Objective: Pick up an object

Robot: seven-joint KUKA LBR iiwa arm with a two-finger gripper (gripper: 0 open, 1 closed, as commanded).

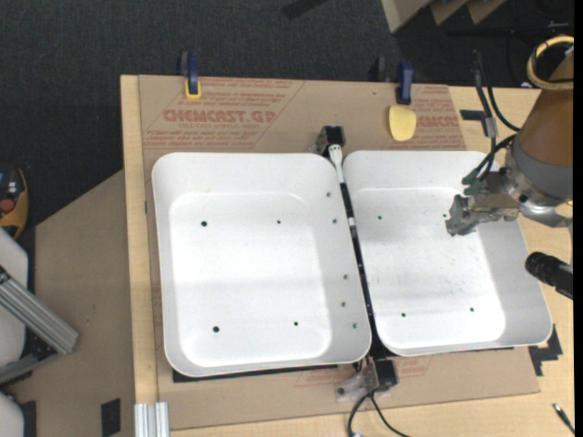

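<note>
From the fixed overhead camera, the grey two-finger gripper point(455, 223) hangs at the right of the frame over the shallow white plastic right bin point(428, 330), near its upper right part. No object sits between its tips. The shallow white plastic left bin point(182, 244) lies centre-left. A small pale yellow rounded object point(402, 122) rests on the brown cardboard sheet point(246, 107) above the right bin.

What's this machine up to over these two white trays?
A grey robot arm with an orange band reaches in from the right, its pincer hanging over the right bin. It is meant to pick up an object, but I can't see anything gripped. The left bin sits beside it. A small yellow object lies on the board behind the bins.
</note>
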